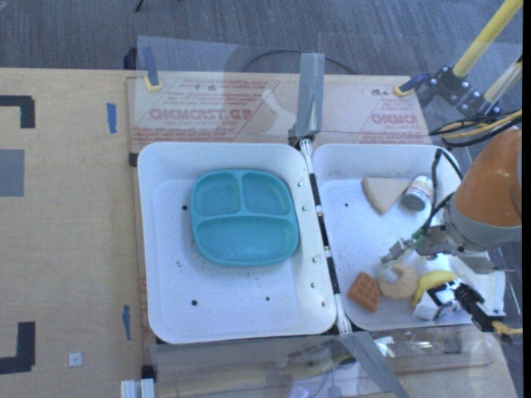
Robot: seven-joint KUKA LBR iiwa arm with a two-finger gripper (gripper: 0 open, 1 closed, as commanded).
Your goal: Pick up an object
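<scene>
The grey arm with the orange band [491, 191] reaches into the right white bin [348, 191], and its gripper [404, 249] hangs low over the food items in the near part of that bin. Whether anything is already taken, I cannot tell. The likely targets lie just under it: a pale beige biscuit-like piece [398, 282], a yellow banana [433, 283] and a small orange waffle square [363, 292]. A tan wedge [383, 193] and a small silver can [417, 193] lie farther back. To me the pick seems not yet done. The left white bin [162, 247] carries a teal divided plate [245, 216]. The surface [62, 222] is light wood with blue tape marks; behind it is grey carpet [83, 15].
</scene>
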